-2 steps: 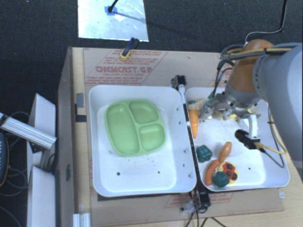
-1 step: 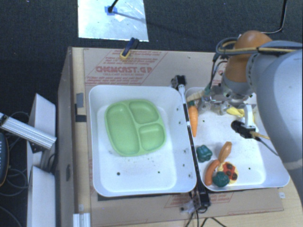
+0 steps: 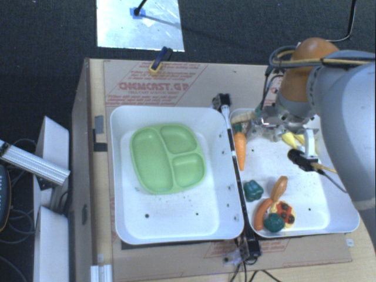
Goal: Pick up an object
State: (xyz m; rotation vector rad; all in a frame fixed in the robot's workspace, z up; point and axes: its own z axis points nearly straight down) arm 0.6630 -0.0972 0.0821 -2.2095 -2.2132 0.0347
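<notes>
1. In the right bin (image 3: 338, 219), at its far edge, the gripper (image 3: 276, 128) hangs low beside a yellow banana (image 3: 292, 138); whether it is spread or pressed together I cannot tell.
2. Left of the gripper lies an orange carrot (image 3: 239, 148) by the bin's left wall; nearer the camera sit a green pepper (image 3: 253, 189) and a small heap of toy food (image 3: 275, 210).
3. The left bin (image 3: 135, 216) holds a green divided tray (image 3: 167, 157).

Floor: dark carpet (image 3: 47, 34) all round the bench.
Sheet: shiny silver square (image 3: 140, 15) lying on the carpet, top.
Bench top: brown printed cardboard (image 3: 154, 86).
</notes>
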